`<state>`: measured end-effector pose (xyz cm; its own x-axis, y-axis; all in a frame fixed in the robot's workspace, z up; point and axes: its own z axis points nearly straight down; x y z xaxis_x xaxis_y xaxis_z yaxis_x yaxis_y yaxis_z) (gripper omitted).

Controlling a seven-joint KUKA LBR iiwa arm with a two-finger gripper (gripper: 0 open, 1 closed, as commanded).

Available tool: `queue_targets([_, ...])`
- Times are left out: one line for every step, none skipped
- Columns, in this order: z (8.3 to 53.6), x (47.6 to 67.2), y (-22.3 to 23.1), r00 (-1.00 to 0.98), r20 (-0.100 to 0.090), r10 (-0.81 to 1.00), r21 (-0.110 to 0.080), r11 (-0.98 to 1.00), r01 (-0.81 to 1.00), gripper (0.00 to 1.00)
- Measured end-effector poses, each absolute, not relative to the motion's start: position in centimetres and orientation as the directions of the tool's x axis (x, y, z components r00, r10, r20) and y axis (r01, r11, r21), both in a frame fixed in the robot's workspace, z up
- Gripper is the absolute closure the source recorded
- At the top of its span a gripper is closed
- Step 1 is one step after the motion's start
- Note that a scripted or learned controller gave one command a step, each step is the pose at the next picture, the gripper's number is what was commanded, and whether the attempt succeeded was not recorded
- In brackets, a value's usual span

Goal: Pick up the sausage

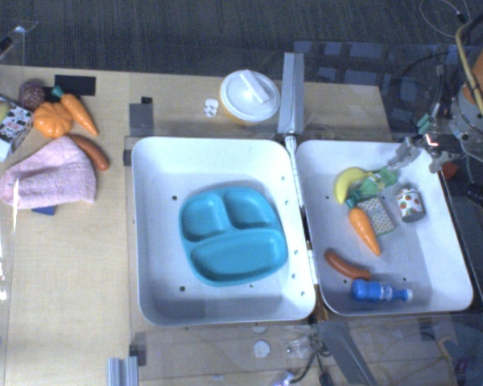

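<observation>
The sausage (346,264), orange-brown and short, lies in the front part of the right bin (443,240), just behind a blue bottle (380,293) and in front of a carrot (365,229). My gripper (406,153) hangs over the far right part of that bin, beside a banana (349,183) and a green item (373,185). It is well apart from the sausage, up and to the right of it in the view. Nothing shows in its grasp.
A grey patterned block (378,213) and a small can (410,204) lie near the carrot. The left bin (153,215) holds a blue divided plate (233,233). On the bench at left are a pink cloth (47,175), a second sausage (91,151), a carrot and a small pumpkin. A white lid (249,95) sits behind the bins.
</observation>
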<state>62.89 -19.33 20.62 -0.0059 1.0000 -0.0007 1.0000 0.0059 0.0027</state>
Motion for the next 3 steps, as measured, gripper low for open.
queue_targets([15.3, 55.5, -15.7, 0.046, 0.001, 0.999, 0.0, -0.046, 0.999, 0.0])
queue_targets([12.3, 48.7, -11.6, -0.089, 0.0, 0.996, 0.001, 0.089, 0.996, 0.0])
queue_targets([9.1, 49.2, -9.0, -0.116, -0.006, 0.993, 0.017, 0.116, 0.993, 0.0])
